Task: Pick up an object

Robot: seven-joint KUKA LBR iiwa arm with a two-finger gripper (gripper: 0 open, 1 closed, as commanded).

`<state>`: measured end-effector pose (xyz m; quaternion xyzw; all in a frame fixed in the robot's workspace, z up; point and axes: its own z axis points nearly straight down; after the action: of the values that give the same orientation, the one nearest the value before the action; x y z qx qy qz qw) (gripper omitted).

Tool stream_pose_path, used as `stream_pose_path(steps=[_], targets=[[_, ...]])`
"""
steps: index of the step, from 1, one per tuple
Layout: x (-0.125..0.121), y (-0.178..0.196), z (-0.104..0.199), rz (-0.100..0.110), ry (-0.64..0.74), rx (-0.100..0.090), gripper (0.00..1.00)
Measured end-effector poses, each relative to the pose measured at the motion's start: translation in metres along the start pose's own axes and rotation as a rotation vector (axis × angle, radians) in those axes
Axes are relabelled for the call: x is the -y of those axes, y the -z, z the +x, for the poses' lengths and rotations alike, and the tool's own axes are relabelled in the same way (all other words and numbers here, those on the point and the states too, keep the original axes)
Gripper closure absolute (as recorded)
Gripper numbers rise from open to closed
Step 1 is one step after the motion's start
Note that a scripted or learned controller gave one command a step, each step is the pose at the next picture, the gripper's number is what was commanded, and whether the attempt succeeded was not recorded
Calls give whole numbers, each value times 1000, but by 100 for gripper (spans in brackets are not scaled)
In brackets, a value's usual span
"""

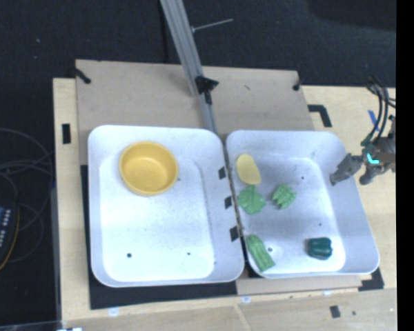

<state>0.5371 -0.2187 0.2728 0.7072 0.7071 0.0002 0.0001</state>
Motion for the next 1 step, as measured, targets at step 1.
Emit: stream_pose_path(steps=[1], targets=[[0,0,0,0,0,0,0]])
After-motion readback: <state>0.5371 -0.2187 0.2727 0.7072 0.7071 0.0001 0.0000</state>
